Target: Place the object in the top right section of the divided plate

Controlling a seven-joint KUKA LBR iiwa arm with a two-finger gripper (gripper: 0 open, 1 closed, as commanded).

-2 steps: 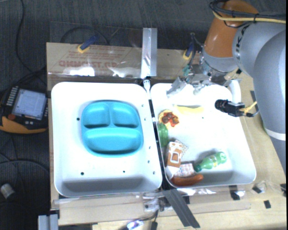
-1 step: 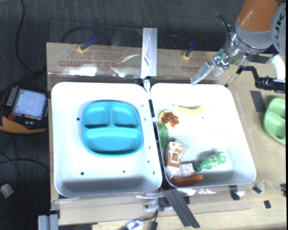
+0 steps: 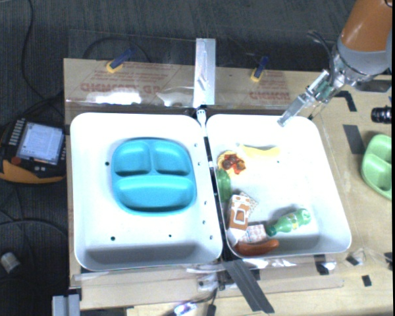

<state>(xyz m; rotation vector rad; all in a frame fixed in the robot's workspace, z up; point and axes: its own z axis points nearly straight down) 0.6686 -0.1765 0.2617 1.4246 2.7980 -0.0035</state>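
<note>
Arm poised over the right bin's far corner, one blue divided plate (image 3: 153,175) waiting in the left bin (image 3: 92,236).

The gripper (image 3: 284,118) hangs above the right bin (image 3: 329,196); whether it is parted or clasping anything cannot be told. Below lie roughly six small objects: a green bottle (image 3: 288,221), a sausage (image 3: 257,246), a yellow piece (image 3: 260,151), a green item (image 3: 223,184) half hidden at the wall, others indistinct.

Bright even overhead light, soft shadows, glare on white bins (image 3: 145,249), slightly soft focus
</note>
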